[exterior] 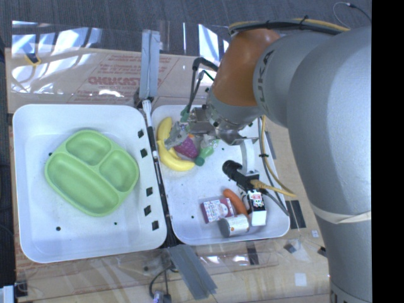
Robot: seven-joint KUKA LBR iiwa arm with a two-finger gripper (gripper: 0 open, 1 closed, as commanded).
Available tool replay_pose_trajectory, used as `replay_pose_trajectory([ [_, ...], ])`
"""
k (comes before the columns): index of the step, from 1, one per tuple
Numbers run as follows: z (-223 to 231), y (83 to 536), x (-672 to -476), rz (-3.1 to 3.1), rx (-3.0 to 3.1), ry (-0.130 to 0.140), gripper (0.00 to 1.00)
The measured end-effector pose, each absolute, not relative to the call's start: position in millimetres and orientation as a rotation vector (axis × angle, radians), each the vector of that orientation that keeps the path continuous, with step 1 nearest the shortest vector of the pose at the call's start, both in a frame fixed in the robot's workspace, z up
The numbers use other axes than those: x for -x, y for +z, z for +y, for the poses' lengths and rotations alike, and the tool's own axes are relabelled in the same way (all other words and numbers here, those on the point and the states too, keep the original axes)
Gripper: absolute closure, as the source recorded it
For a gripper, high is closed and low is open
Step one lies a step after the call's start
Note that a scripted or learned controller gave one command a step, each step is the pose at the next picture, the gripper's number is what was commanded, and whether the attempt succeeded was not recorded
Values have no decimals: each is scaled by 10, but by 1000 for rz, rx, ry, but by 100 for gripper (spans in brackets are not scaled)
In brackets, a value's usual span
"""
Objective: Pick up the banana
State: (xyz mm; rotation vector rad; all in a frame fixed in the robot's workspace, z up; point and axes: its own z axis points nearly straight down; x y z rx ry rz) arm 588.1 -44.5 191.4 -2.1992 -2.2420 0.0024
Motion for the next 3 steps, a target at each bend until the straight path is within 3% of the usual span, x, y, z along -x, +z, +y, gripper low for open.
replay_pose_trajectory([
  [1,-336,1907,-5762,-2263,2172,7,0],
  [2,-375,1914,-5854,-2294,2146,2,0],
  [3,-282,1907,-5828,-2339,2090,6,0],
])
